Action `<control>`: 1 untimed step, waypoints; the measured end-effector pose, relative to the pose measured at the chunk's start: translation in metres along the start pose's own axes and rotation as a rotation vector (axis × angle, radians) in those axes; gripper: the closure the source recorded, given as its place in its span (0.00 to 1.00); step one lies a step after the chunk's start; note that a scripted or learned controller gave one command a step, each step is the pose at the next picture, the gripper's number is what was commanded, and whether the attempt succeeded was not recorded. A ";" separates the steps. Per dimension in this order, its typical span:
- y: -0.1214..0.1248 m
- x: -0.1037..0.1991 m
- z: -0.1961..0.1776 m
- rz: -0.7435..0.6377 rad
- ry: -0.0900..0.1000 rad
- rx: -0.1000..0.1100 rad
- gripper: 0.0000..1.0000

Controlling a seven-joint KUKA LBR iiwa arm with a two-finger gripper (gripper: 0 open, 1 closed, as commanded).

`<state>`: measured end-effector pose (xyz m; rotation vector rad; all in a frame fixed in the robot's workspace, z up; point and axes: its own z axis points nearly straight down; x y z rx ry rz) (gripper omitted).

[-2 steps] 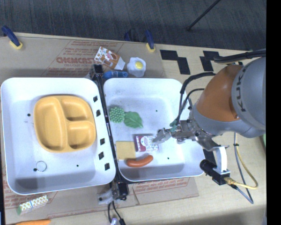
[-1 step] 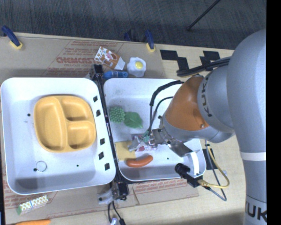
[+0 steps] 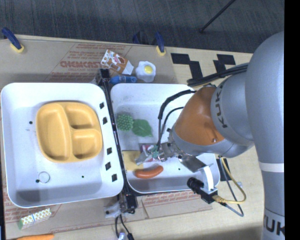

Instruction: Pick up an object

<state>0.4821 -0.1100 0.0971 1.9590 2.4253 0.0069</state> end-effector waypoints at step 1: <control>-0.001 0.005 0.000 -0.161 0.003 0.006 0.00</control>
